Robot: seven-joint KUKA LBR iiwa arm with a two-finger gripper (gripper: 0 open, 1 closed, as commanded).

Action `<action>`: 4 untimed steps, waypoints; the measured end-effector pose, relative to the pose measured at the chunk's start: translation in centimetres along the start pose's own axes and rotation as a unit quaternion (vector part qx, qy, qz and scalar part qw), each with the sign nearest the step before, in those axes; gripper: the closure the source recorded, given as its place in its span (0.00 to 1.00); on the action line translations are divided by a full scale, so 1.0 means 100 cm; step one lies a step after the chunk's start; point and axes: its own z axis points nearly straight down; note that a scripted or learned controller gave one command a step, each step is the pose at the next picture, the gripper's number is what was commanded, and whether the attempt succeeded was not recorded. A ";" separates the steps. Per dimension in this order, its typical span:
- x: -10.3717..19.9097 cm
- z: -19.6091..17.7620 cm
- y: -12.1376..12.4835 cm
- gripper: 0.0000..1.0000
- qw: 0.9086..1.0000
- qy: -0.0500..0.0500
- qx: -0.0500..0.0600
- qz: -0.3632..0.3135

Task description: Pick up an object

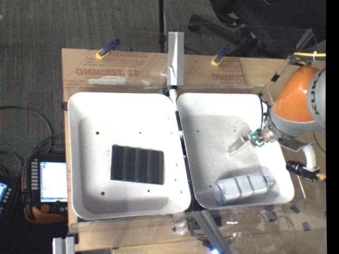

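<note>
- Clear bottle point(244, 187) lies on its side near you, right bin point(212, 121).
- Gripper point(241, 144) hovers above it, fingers apart, empty.
- Dark tray point(137, 164) in left bin point(85, 121).

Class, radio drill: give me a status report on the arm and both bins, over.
Gripper low over right bin, nothing seen between fingers. Clear bottle lying on its side at that bin's near edge, untouched. Black ribbed block in left bin. Path to bottle open.

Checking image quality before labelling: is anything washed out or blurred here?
Camera view: the right bin is glared near-white, so the pale bottle barely stands out; the hand is smeared; the dark tray in the left bin stays crisp.
</note>
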 end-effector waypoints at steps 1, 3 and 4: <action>-0.025 0.002 0.078 0.00 0.986 0.004 0.000 0.169; -0.026 -0.109 0.092 0.00 0.984 0.001 0.006 0.178; 0.026 -0.139 -0.024 0.00 0.976 0.003 0.007 0.217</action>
